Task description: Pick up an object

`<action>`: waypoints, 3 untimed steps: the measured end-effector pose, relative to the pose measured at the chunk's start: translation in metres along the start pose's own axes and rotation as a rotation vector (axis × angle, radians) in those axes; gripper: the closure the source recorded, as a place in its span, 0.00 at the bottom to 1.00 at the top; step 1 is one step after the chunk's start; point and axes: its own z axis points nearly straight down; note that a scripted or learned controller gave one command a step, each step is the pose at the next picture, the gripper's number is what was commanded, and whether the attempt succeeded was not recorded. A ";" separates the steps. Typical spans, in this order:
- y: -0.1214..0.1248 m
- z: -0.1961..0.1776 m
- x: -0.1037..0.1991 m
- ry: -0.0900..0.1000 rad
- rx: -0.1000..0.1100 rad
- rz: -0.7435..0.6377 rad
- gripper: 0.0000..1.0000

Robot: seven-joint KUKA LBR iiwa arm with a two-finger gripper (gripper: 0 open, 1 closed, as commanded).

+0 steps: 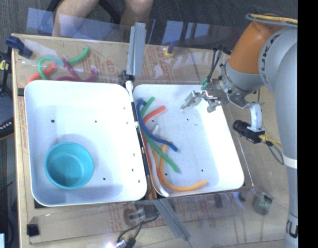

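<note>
I see a tangle of flexible plastic tubes in the right-hand shallow white bin (pixel 221 175): a blue tube (pixel 148 122), a red-orange tube (pixel 155 112), a green tube (pixel 164 154) and a long orange tube (pixel 180 186) curving along the bin's near side. All of them lie to the left of the jaws and nearer the camera, well apart from the metal two-finger gripper (pixel 199 100), which sits over the bin's far right part. Nothing is between the jaws; they look slightly apart, though the view is too small for me to be sure. Further left of the jaws, the left-hand white bin (pixel 71 102) holds a round teal plastic bowl (pixel 69 165). Beyond that bin, loose coloured tubes (pixel 63 68) lie on the bench.
</note>
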 end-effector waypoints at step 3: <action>-0.062 0.105 0.044 -0.009 -0.016 -0.157 1.00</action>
